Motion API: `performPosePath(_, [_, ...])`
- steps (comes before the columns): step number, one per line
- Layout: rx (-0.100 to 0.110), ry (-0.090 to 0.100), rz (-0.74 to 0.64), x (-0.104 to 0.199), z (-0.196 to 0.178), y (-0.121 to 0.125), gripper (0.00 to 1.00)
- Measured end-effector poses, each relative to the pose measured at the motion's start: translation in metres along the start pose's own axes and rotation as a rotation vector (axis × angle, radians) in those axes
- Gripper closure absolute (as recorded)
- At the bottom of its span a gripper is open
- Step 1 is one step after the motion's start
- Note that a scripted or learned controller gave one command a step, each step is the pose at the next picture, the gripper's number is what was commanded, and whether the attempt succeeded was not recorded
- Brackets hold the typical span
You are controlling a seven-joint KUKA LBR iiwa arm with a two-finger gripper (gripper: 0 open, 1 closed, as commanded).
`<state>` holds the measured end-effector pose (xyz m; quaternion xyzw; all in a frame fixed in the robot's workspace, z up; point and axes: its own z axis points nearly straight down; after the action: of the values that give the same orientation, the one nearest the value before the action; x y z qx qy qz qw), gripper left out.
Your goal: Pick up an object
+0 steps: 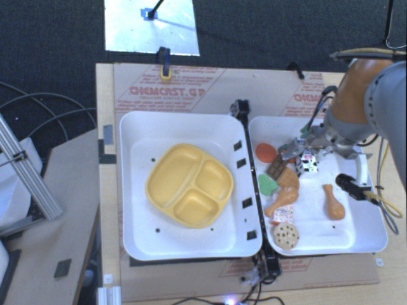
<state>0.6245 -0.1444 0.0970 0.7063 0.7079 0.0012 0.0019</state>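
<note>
My gripper (297, 150) is down in the right bin (365, 230), near its upper left part. Just beside it lie a red disc (266, 152), a brown chocolate bar (276, 168) and a small black-and-white speckled piece (308, 164). Below them are a green piece (268, 184) and an orange drumstick (285, 196). A pale cracker (283, 215) and a chocolate-chip cookie (285, 236) sit lower still. A second drumstick (333, 202) lies apart to the right. Nothing shows as lifted off the bin floor.
The left bin (137, 170) holds a yellow divided plate (189, 184). A black divider with clips (247, 164) runs between the bins. The grey and orange arm (365, 100) comes in from the right over the right bin's far edge.
</note>
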Motion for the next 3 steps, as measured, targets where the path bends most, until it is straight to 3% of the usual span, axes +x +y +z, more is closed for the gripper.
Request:
performPosePath(1, [-0.003,-0.001,-0.006,0.051,0.01,0.028,0.0])
performPosePath(2, [0.007,-0.002,0.01,-0.027,0.012,-0.051,0.0])
performPosePath(3, [0.007,0.002,0.005,-0.013,-0.03,-0.142,0.0])
